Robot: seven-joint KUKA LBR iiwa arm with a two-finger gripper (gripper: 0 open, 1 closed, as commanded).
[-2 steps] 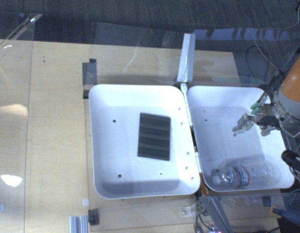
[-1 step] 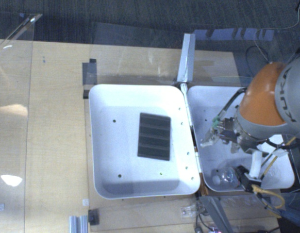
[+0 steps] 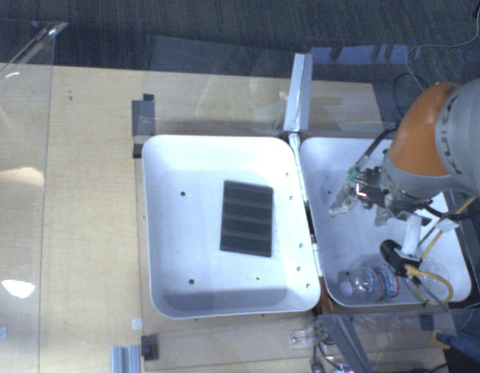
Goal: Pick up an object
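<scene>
Gripper (image 3: 353, 195) hangs over the right bin (image 3: 325, 165), roughly mid-bin toward its left wall. Open or closed: cannot tell, since the tip is a small pale blur against the white floor. Nothing is seen held in it. The arm (image 3: 434, 138) comes in from the right, a grey shell with a glossy orange band, and covers the bin's right side.

Clear plastic bottle (image 3: 366, 284) lies on its side in the right bin, against the near wall. It is see-through and crinkly-looking, with a bluish label band toward its right end. It is near the gripper but apart from it, not touching.

Ribbed black block (image 3: 246, 217) lies flat in the left bin (image 3: 178, 239), about centre. It is rectangular and matte, with four raised bars across it, turned slightly off square to the bin walls. Nothing else lies around it, and it is well apart from the gripper, with the two bin rims between them.

Both bins are shallow, white and smooth, with rounded corners. The left floor has a few small dark dots. A metal bar (image 3: 299, 92) runs away from the far end of the seam between the bins. A black bracket (image 3: 145, 113) sits at the left bin's far-left corner. The bench (image 3: 85, 208) is pale wood with glare patches on the left. Dark carpet (image 3: 186, 6) lies beyond.
</scene>
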